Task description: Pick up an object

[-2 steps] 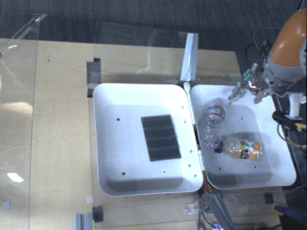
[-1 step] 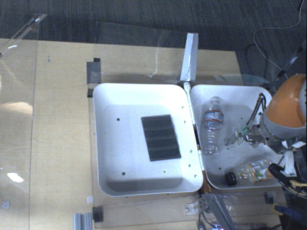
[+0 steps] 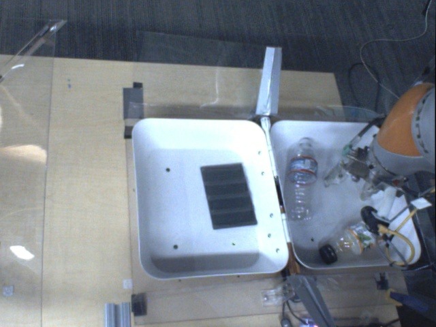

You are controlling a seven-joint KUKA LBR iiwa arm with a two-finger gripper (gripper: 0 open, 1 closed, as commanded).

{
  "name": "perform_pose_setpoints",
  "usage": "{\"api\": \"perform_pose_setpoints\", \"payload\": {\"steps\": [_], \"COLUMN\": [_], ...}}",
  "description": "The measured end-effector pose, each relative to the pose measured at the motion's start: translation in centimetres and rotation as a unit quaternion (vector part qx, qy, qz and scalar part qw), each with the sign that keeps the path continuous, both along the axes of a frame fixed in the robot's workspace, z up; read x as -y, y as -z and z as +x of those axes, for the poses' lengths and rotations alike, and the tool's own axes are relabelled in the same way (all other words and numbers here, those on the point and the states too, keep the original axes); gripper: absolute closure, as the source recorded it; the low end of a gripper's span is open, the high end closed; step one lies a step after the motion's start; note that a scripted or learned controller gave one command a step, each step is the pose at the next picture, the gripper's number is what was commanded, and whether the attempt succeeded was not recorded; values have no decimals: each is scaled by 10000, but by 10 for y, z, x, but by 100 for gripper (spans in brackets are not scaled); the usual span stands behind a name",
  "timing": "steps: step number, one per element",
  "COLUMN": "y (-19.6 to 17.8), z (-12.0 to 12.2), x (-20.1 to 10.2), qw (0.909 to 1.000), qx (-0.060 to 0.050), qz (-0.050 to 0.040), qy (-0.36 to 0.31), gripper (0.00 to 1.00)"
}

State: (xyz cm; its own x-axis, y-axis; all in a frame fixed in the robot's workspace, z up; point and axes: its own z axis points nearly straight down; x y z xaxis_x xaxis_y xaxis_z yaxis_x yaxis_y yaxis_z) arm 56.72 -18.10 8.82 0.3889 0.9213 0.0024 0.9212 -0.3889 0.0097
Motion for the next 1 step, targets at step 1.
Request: {"api": "perform_pose_setpoints", "payload": {"steps": [1], "y": [1], "z": [77], "x": [-61], "qw": [9950], "qx": [-10], "qz": [-7], "qy": [-998], "gripper": [0]}}
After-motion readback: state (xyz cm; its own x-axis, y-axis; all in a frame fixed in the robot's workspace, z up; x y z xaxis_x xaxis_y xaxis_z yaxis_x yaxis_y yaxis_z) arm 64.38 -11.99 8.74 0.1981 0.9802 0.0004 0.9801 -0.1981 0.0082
